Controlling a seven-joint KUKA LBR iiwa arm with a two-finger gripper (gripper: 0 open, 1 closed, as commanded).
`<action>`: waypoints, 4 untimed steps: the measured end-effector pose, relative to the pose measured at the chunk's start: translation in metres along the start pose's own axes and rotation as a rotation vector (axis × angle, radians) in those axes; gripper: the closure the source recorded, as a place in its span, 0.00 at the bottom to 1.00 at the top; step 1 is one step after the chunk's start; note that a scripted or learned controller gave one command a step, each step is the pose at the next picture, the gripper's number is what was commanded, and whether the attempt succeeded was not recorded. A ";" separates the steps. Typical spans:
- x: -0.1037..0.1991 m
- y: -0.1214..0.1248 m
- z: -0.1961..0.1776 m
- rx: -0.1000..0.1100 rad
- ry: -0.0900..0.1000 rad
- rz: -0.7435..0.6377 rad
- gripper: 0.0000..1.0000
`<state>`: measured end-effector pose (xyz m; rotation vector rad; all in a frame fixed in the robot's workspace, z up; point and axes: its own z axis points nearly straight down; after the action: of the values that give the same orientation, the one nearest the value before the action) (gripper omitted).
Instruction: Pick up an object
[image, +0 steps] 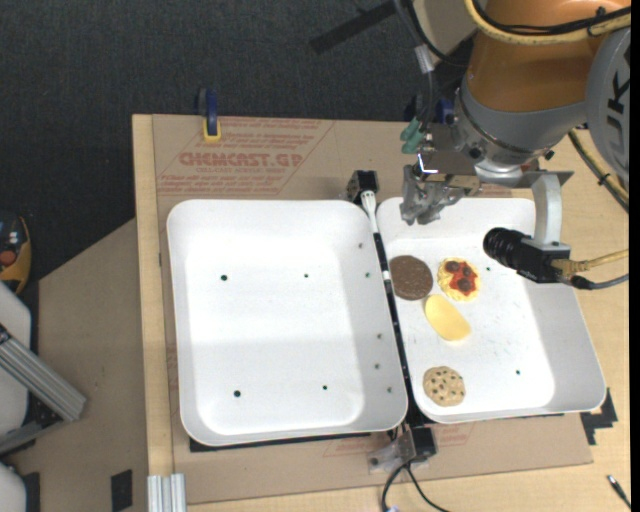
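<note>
Nothing is picked up yet: the claw (428, 205) hangs over the far edge of the right bin (560, 385), its state impossible to tell, while the brown cookie (410, 277), pizza piece (460, 280), yellow piece (447, 319) and chip cookie (443, 385) lie untouched.

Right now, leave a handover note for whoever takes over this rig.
Two-finger gripper: above the far edge of the right white bin, nothing visible between its fingers.
In that bin: round brown cookie, red-topped pastry, pale yellow oval piece, chocolate-chip cookie.
Left white bin sits alongside.
Done: nothing lifted.
Left: descend, grasp one item, raise it.
</note>
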<state>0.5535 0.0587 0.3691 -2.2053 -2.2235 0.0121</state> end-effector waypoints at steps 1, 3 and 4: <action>-0.022 -0.006 -0.028 -0.018 -0.002 0.010 1.00; -0.048 -0.012 -0.005 -0.009 -0.001 0.006 1.00; -0.051 -0.020 -0.032 -0.019 -0.002 0.008 1.00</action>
<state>0.5339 0.0072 0.4010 -2.2240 -2.2253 -0.0064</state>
